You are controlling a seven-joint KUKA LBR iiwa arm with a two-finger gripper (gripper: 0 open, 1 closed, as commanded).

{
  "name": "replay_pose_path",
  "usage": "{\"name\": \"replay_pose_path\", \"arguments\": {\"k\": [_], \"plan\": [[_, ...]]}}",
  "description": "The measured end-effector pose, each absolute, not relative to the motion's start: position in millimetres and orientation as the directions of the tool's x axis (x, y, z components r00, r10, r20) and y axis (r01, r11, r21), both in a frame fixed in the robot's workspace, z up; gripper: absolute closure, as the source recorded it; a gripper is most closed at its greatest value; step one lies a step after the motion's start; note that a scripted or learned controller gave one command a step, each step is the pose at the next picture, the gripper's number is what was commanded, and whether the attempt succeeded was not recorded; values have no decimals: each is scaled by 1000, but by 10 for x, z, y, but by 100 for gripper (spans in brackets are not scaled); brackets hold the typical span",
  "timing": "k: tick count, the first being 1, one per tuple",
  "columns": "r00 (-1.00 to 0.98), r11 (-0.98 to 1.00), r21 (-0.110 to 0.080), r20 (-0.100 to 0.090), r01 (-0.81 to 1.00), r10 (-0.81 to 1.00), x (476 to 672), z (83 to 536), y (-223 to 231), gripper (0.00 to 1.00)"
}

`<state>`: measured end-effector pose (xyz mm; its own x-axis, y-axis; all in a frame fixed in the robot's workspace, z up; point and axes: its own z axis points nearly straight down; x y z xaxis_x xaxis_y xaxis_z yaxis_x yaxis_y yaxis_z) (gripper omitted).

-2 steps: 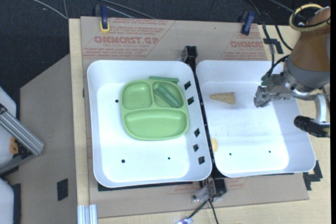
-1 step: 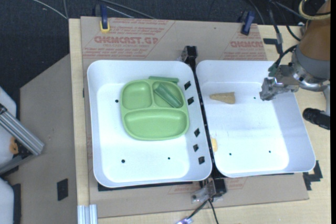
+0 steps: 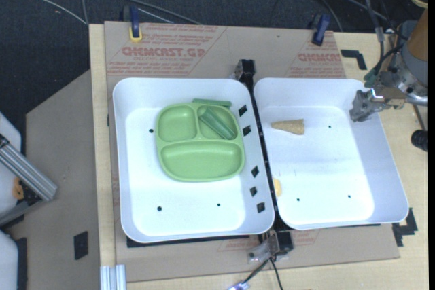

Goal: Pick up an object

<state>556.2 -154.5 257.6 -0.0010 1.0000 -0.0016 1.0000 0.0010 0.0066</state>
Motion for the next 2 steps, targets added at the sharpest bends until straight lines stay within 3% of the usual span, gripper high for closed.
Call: {"name": "replay_pose_path", "arguments": {"k": [1,2], "plan": [[-5,5,-2,3,1000,1000,5418,2619,-1041,100],[-6,6,-2,3,1000,1000,5399,2652,-518,100]]}}
